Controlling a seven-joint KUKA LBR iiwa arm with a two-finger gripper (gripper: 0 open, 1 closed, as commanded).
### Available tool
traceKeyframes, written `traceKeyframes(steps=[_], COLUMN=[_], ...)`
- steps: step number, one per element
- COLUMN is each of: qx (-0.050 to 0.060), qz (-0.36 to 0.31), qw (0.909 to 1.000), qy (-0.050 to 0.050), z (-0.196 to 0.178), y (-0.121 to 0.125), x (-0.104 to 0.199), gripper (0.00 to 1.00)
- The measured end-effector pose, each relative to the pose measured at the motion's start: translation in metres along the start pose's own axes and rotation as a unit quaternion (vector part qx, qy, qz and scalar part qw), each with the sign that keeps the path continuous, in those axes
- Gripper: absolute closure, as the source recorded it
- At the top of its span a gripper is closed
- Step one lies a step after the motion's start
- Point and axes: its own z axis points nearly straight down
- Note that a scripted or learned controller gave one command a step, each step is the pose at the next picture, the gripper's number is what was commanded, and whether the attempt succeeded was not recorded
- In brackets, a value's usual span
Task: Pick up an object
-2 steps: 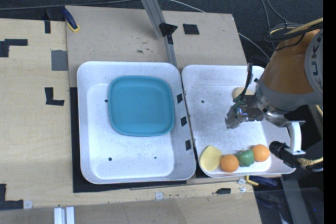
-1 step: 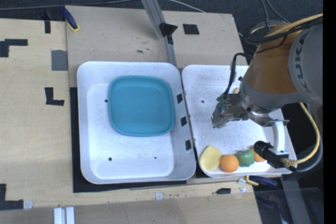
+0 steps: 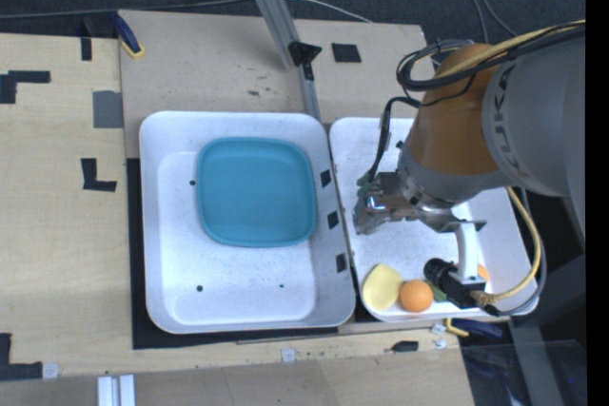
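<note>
Left bin [image 3: 171, 233] has a teal plate [image 3: 255, 191]; right bin [image 3: 357, 147] has a yellow piece [image 3: 382, 286] and orange ball [image 3: 415, 297]. Pincer [image 3: 373, 212] hangs above, can't tell its grip.

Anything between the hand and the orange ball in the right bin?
Nothing visible. The hand sits above the right bin's bare floor; the orange ball lies nearer the front edge, touching a yellow object.
</note>
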Motion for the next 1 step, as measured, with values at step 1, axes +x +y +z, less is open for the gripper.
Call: traceKeyframes(steps=[1], qx=[0.000], qz=[0.000], qw=[1.0000], qy=[0.000], z=[0.0076], y=[-0.0025], x=[0.0495], gripper=[1.00])
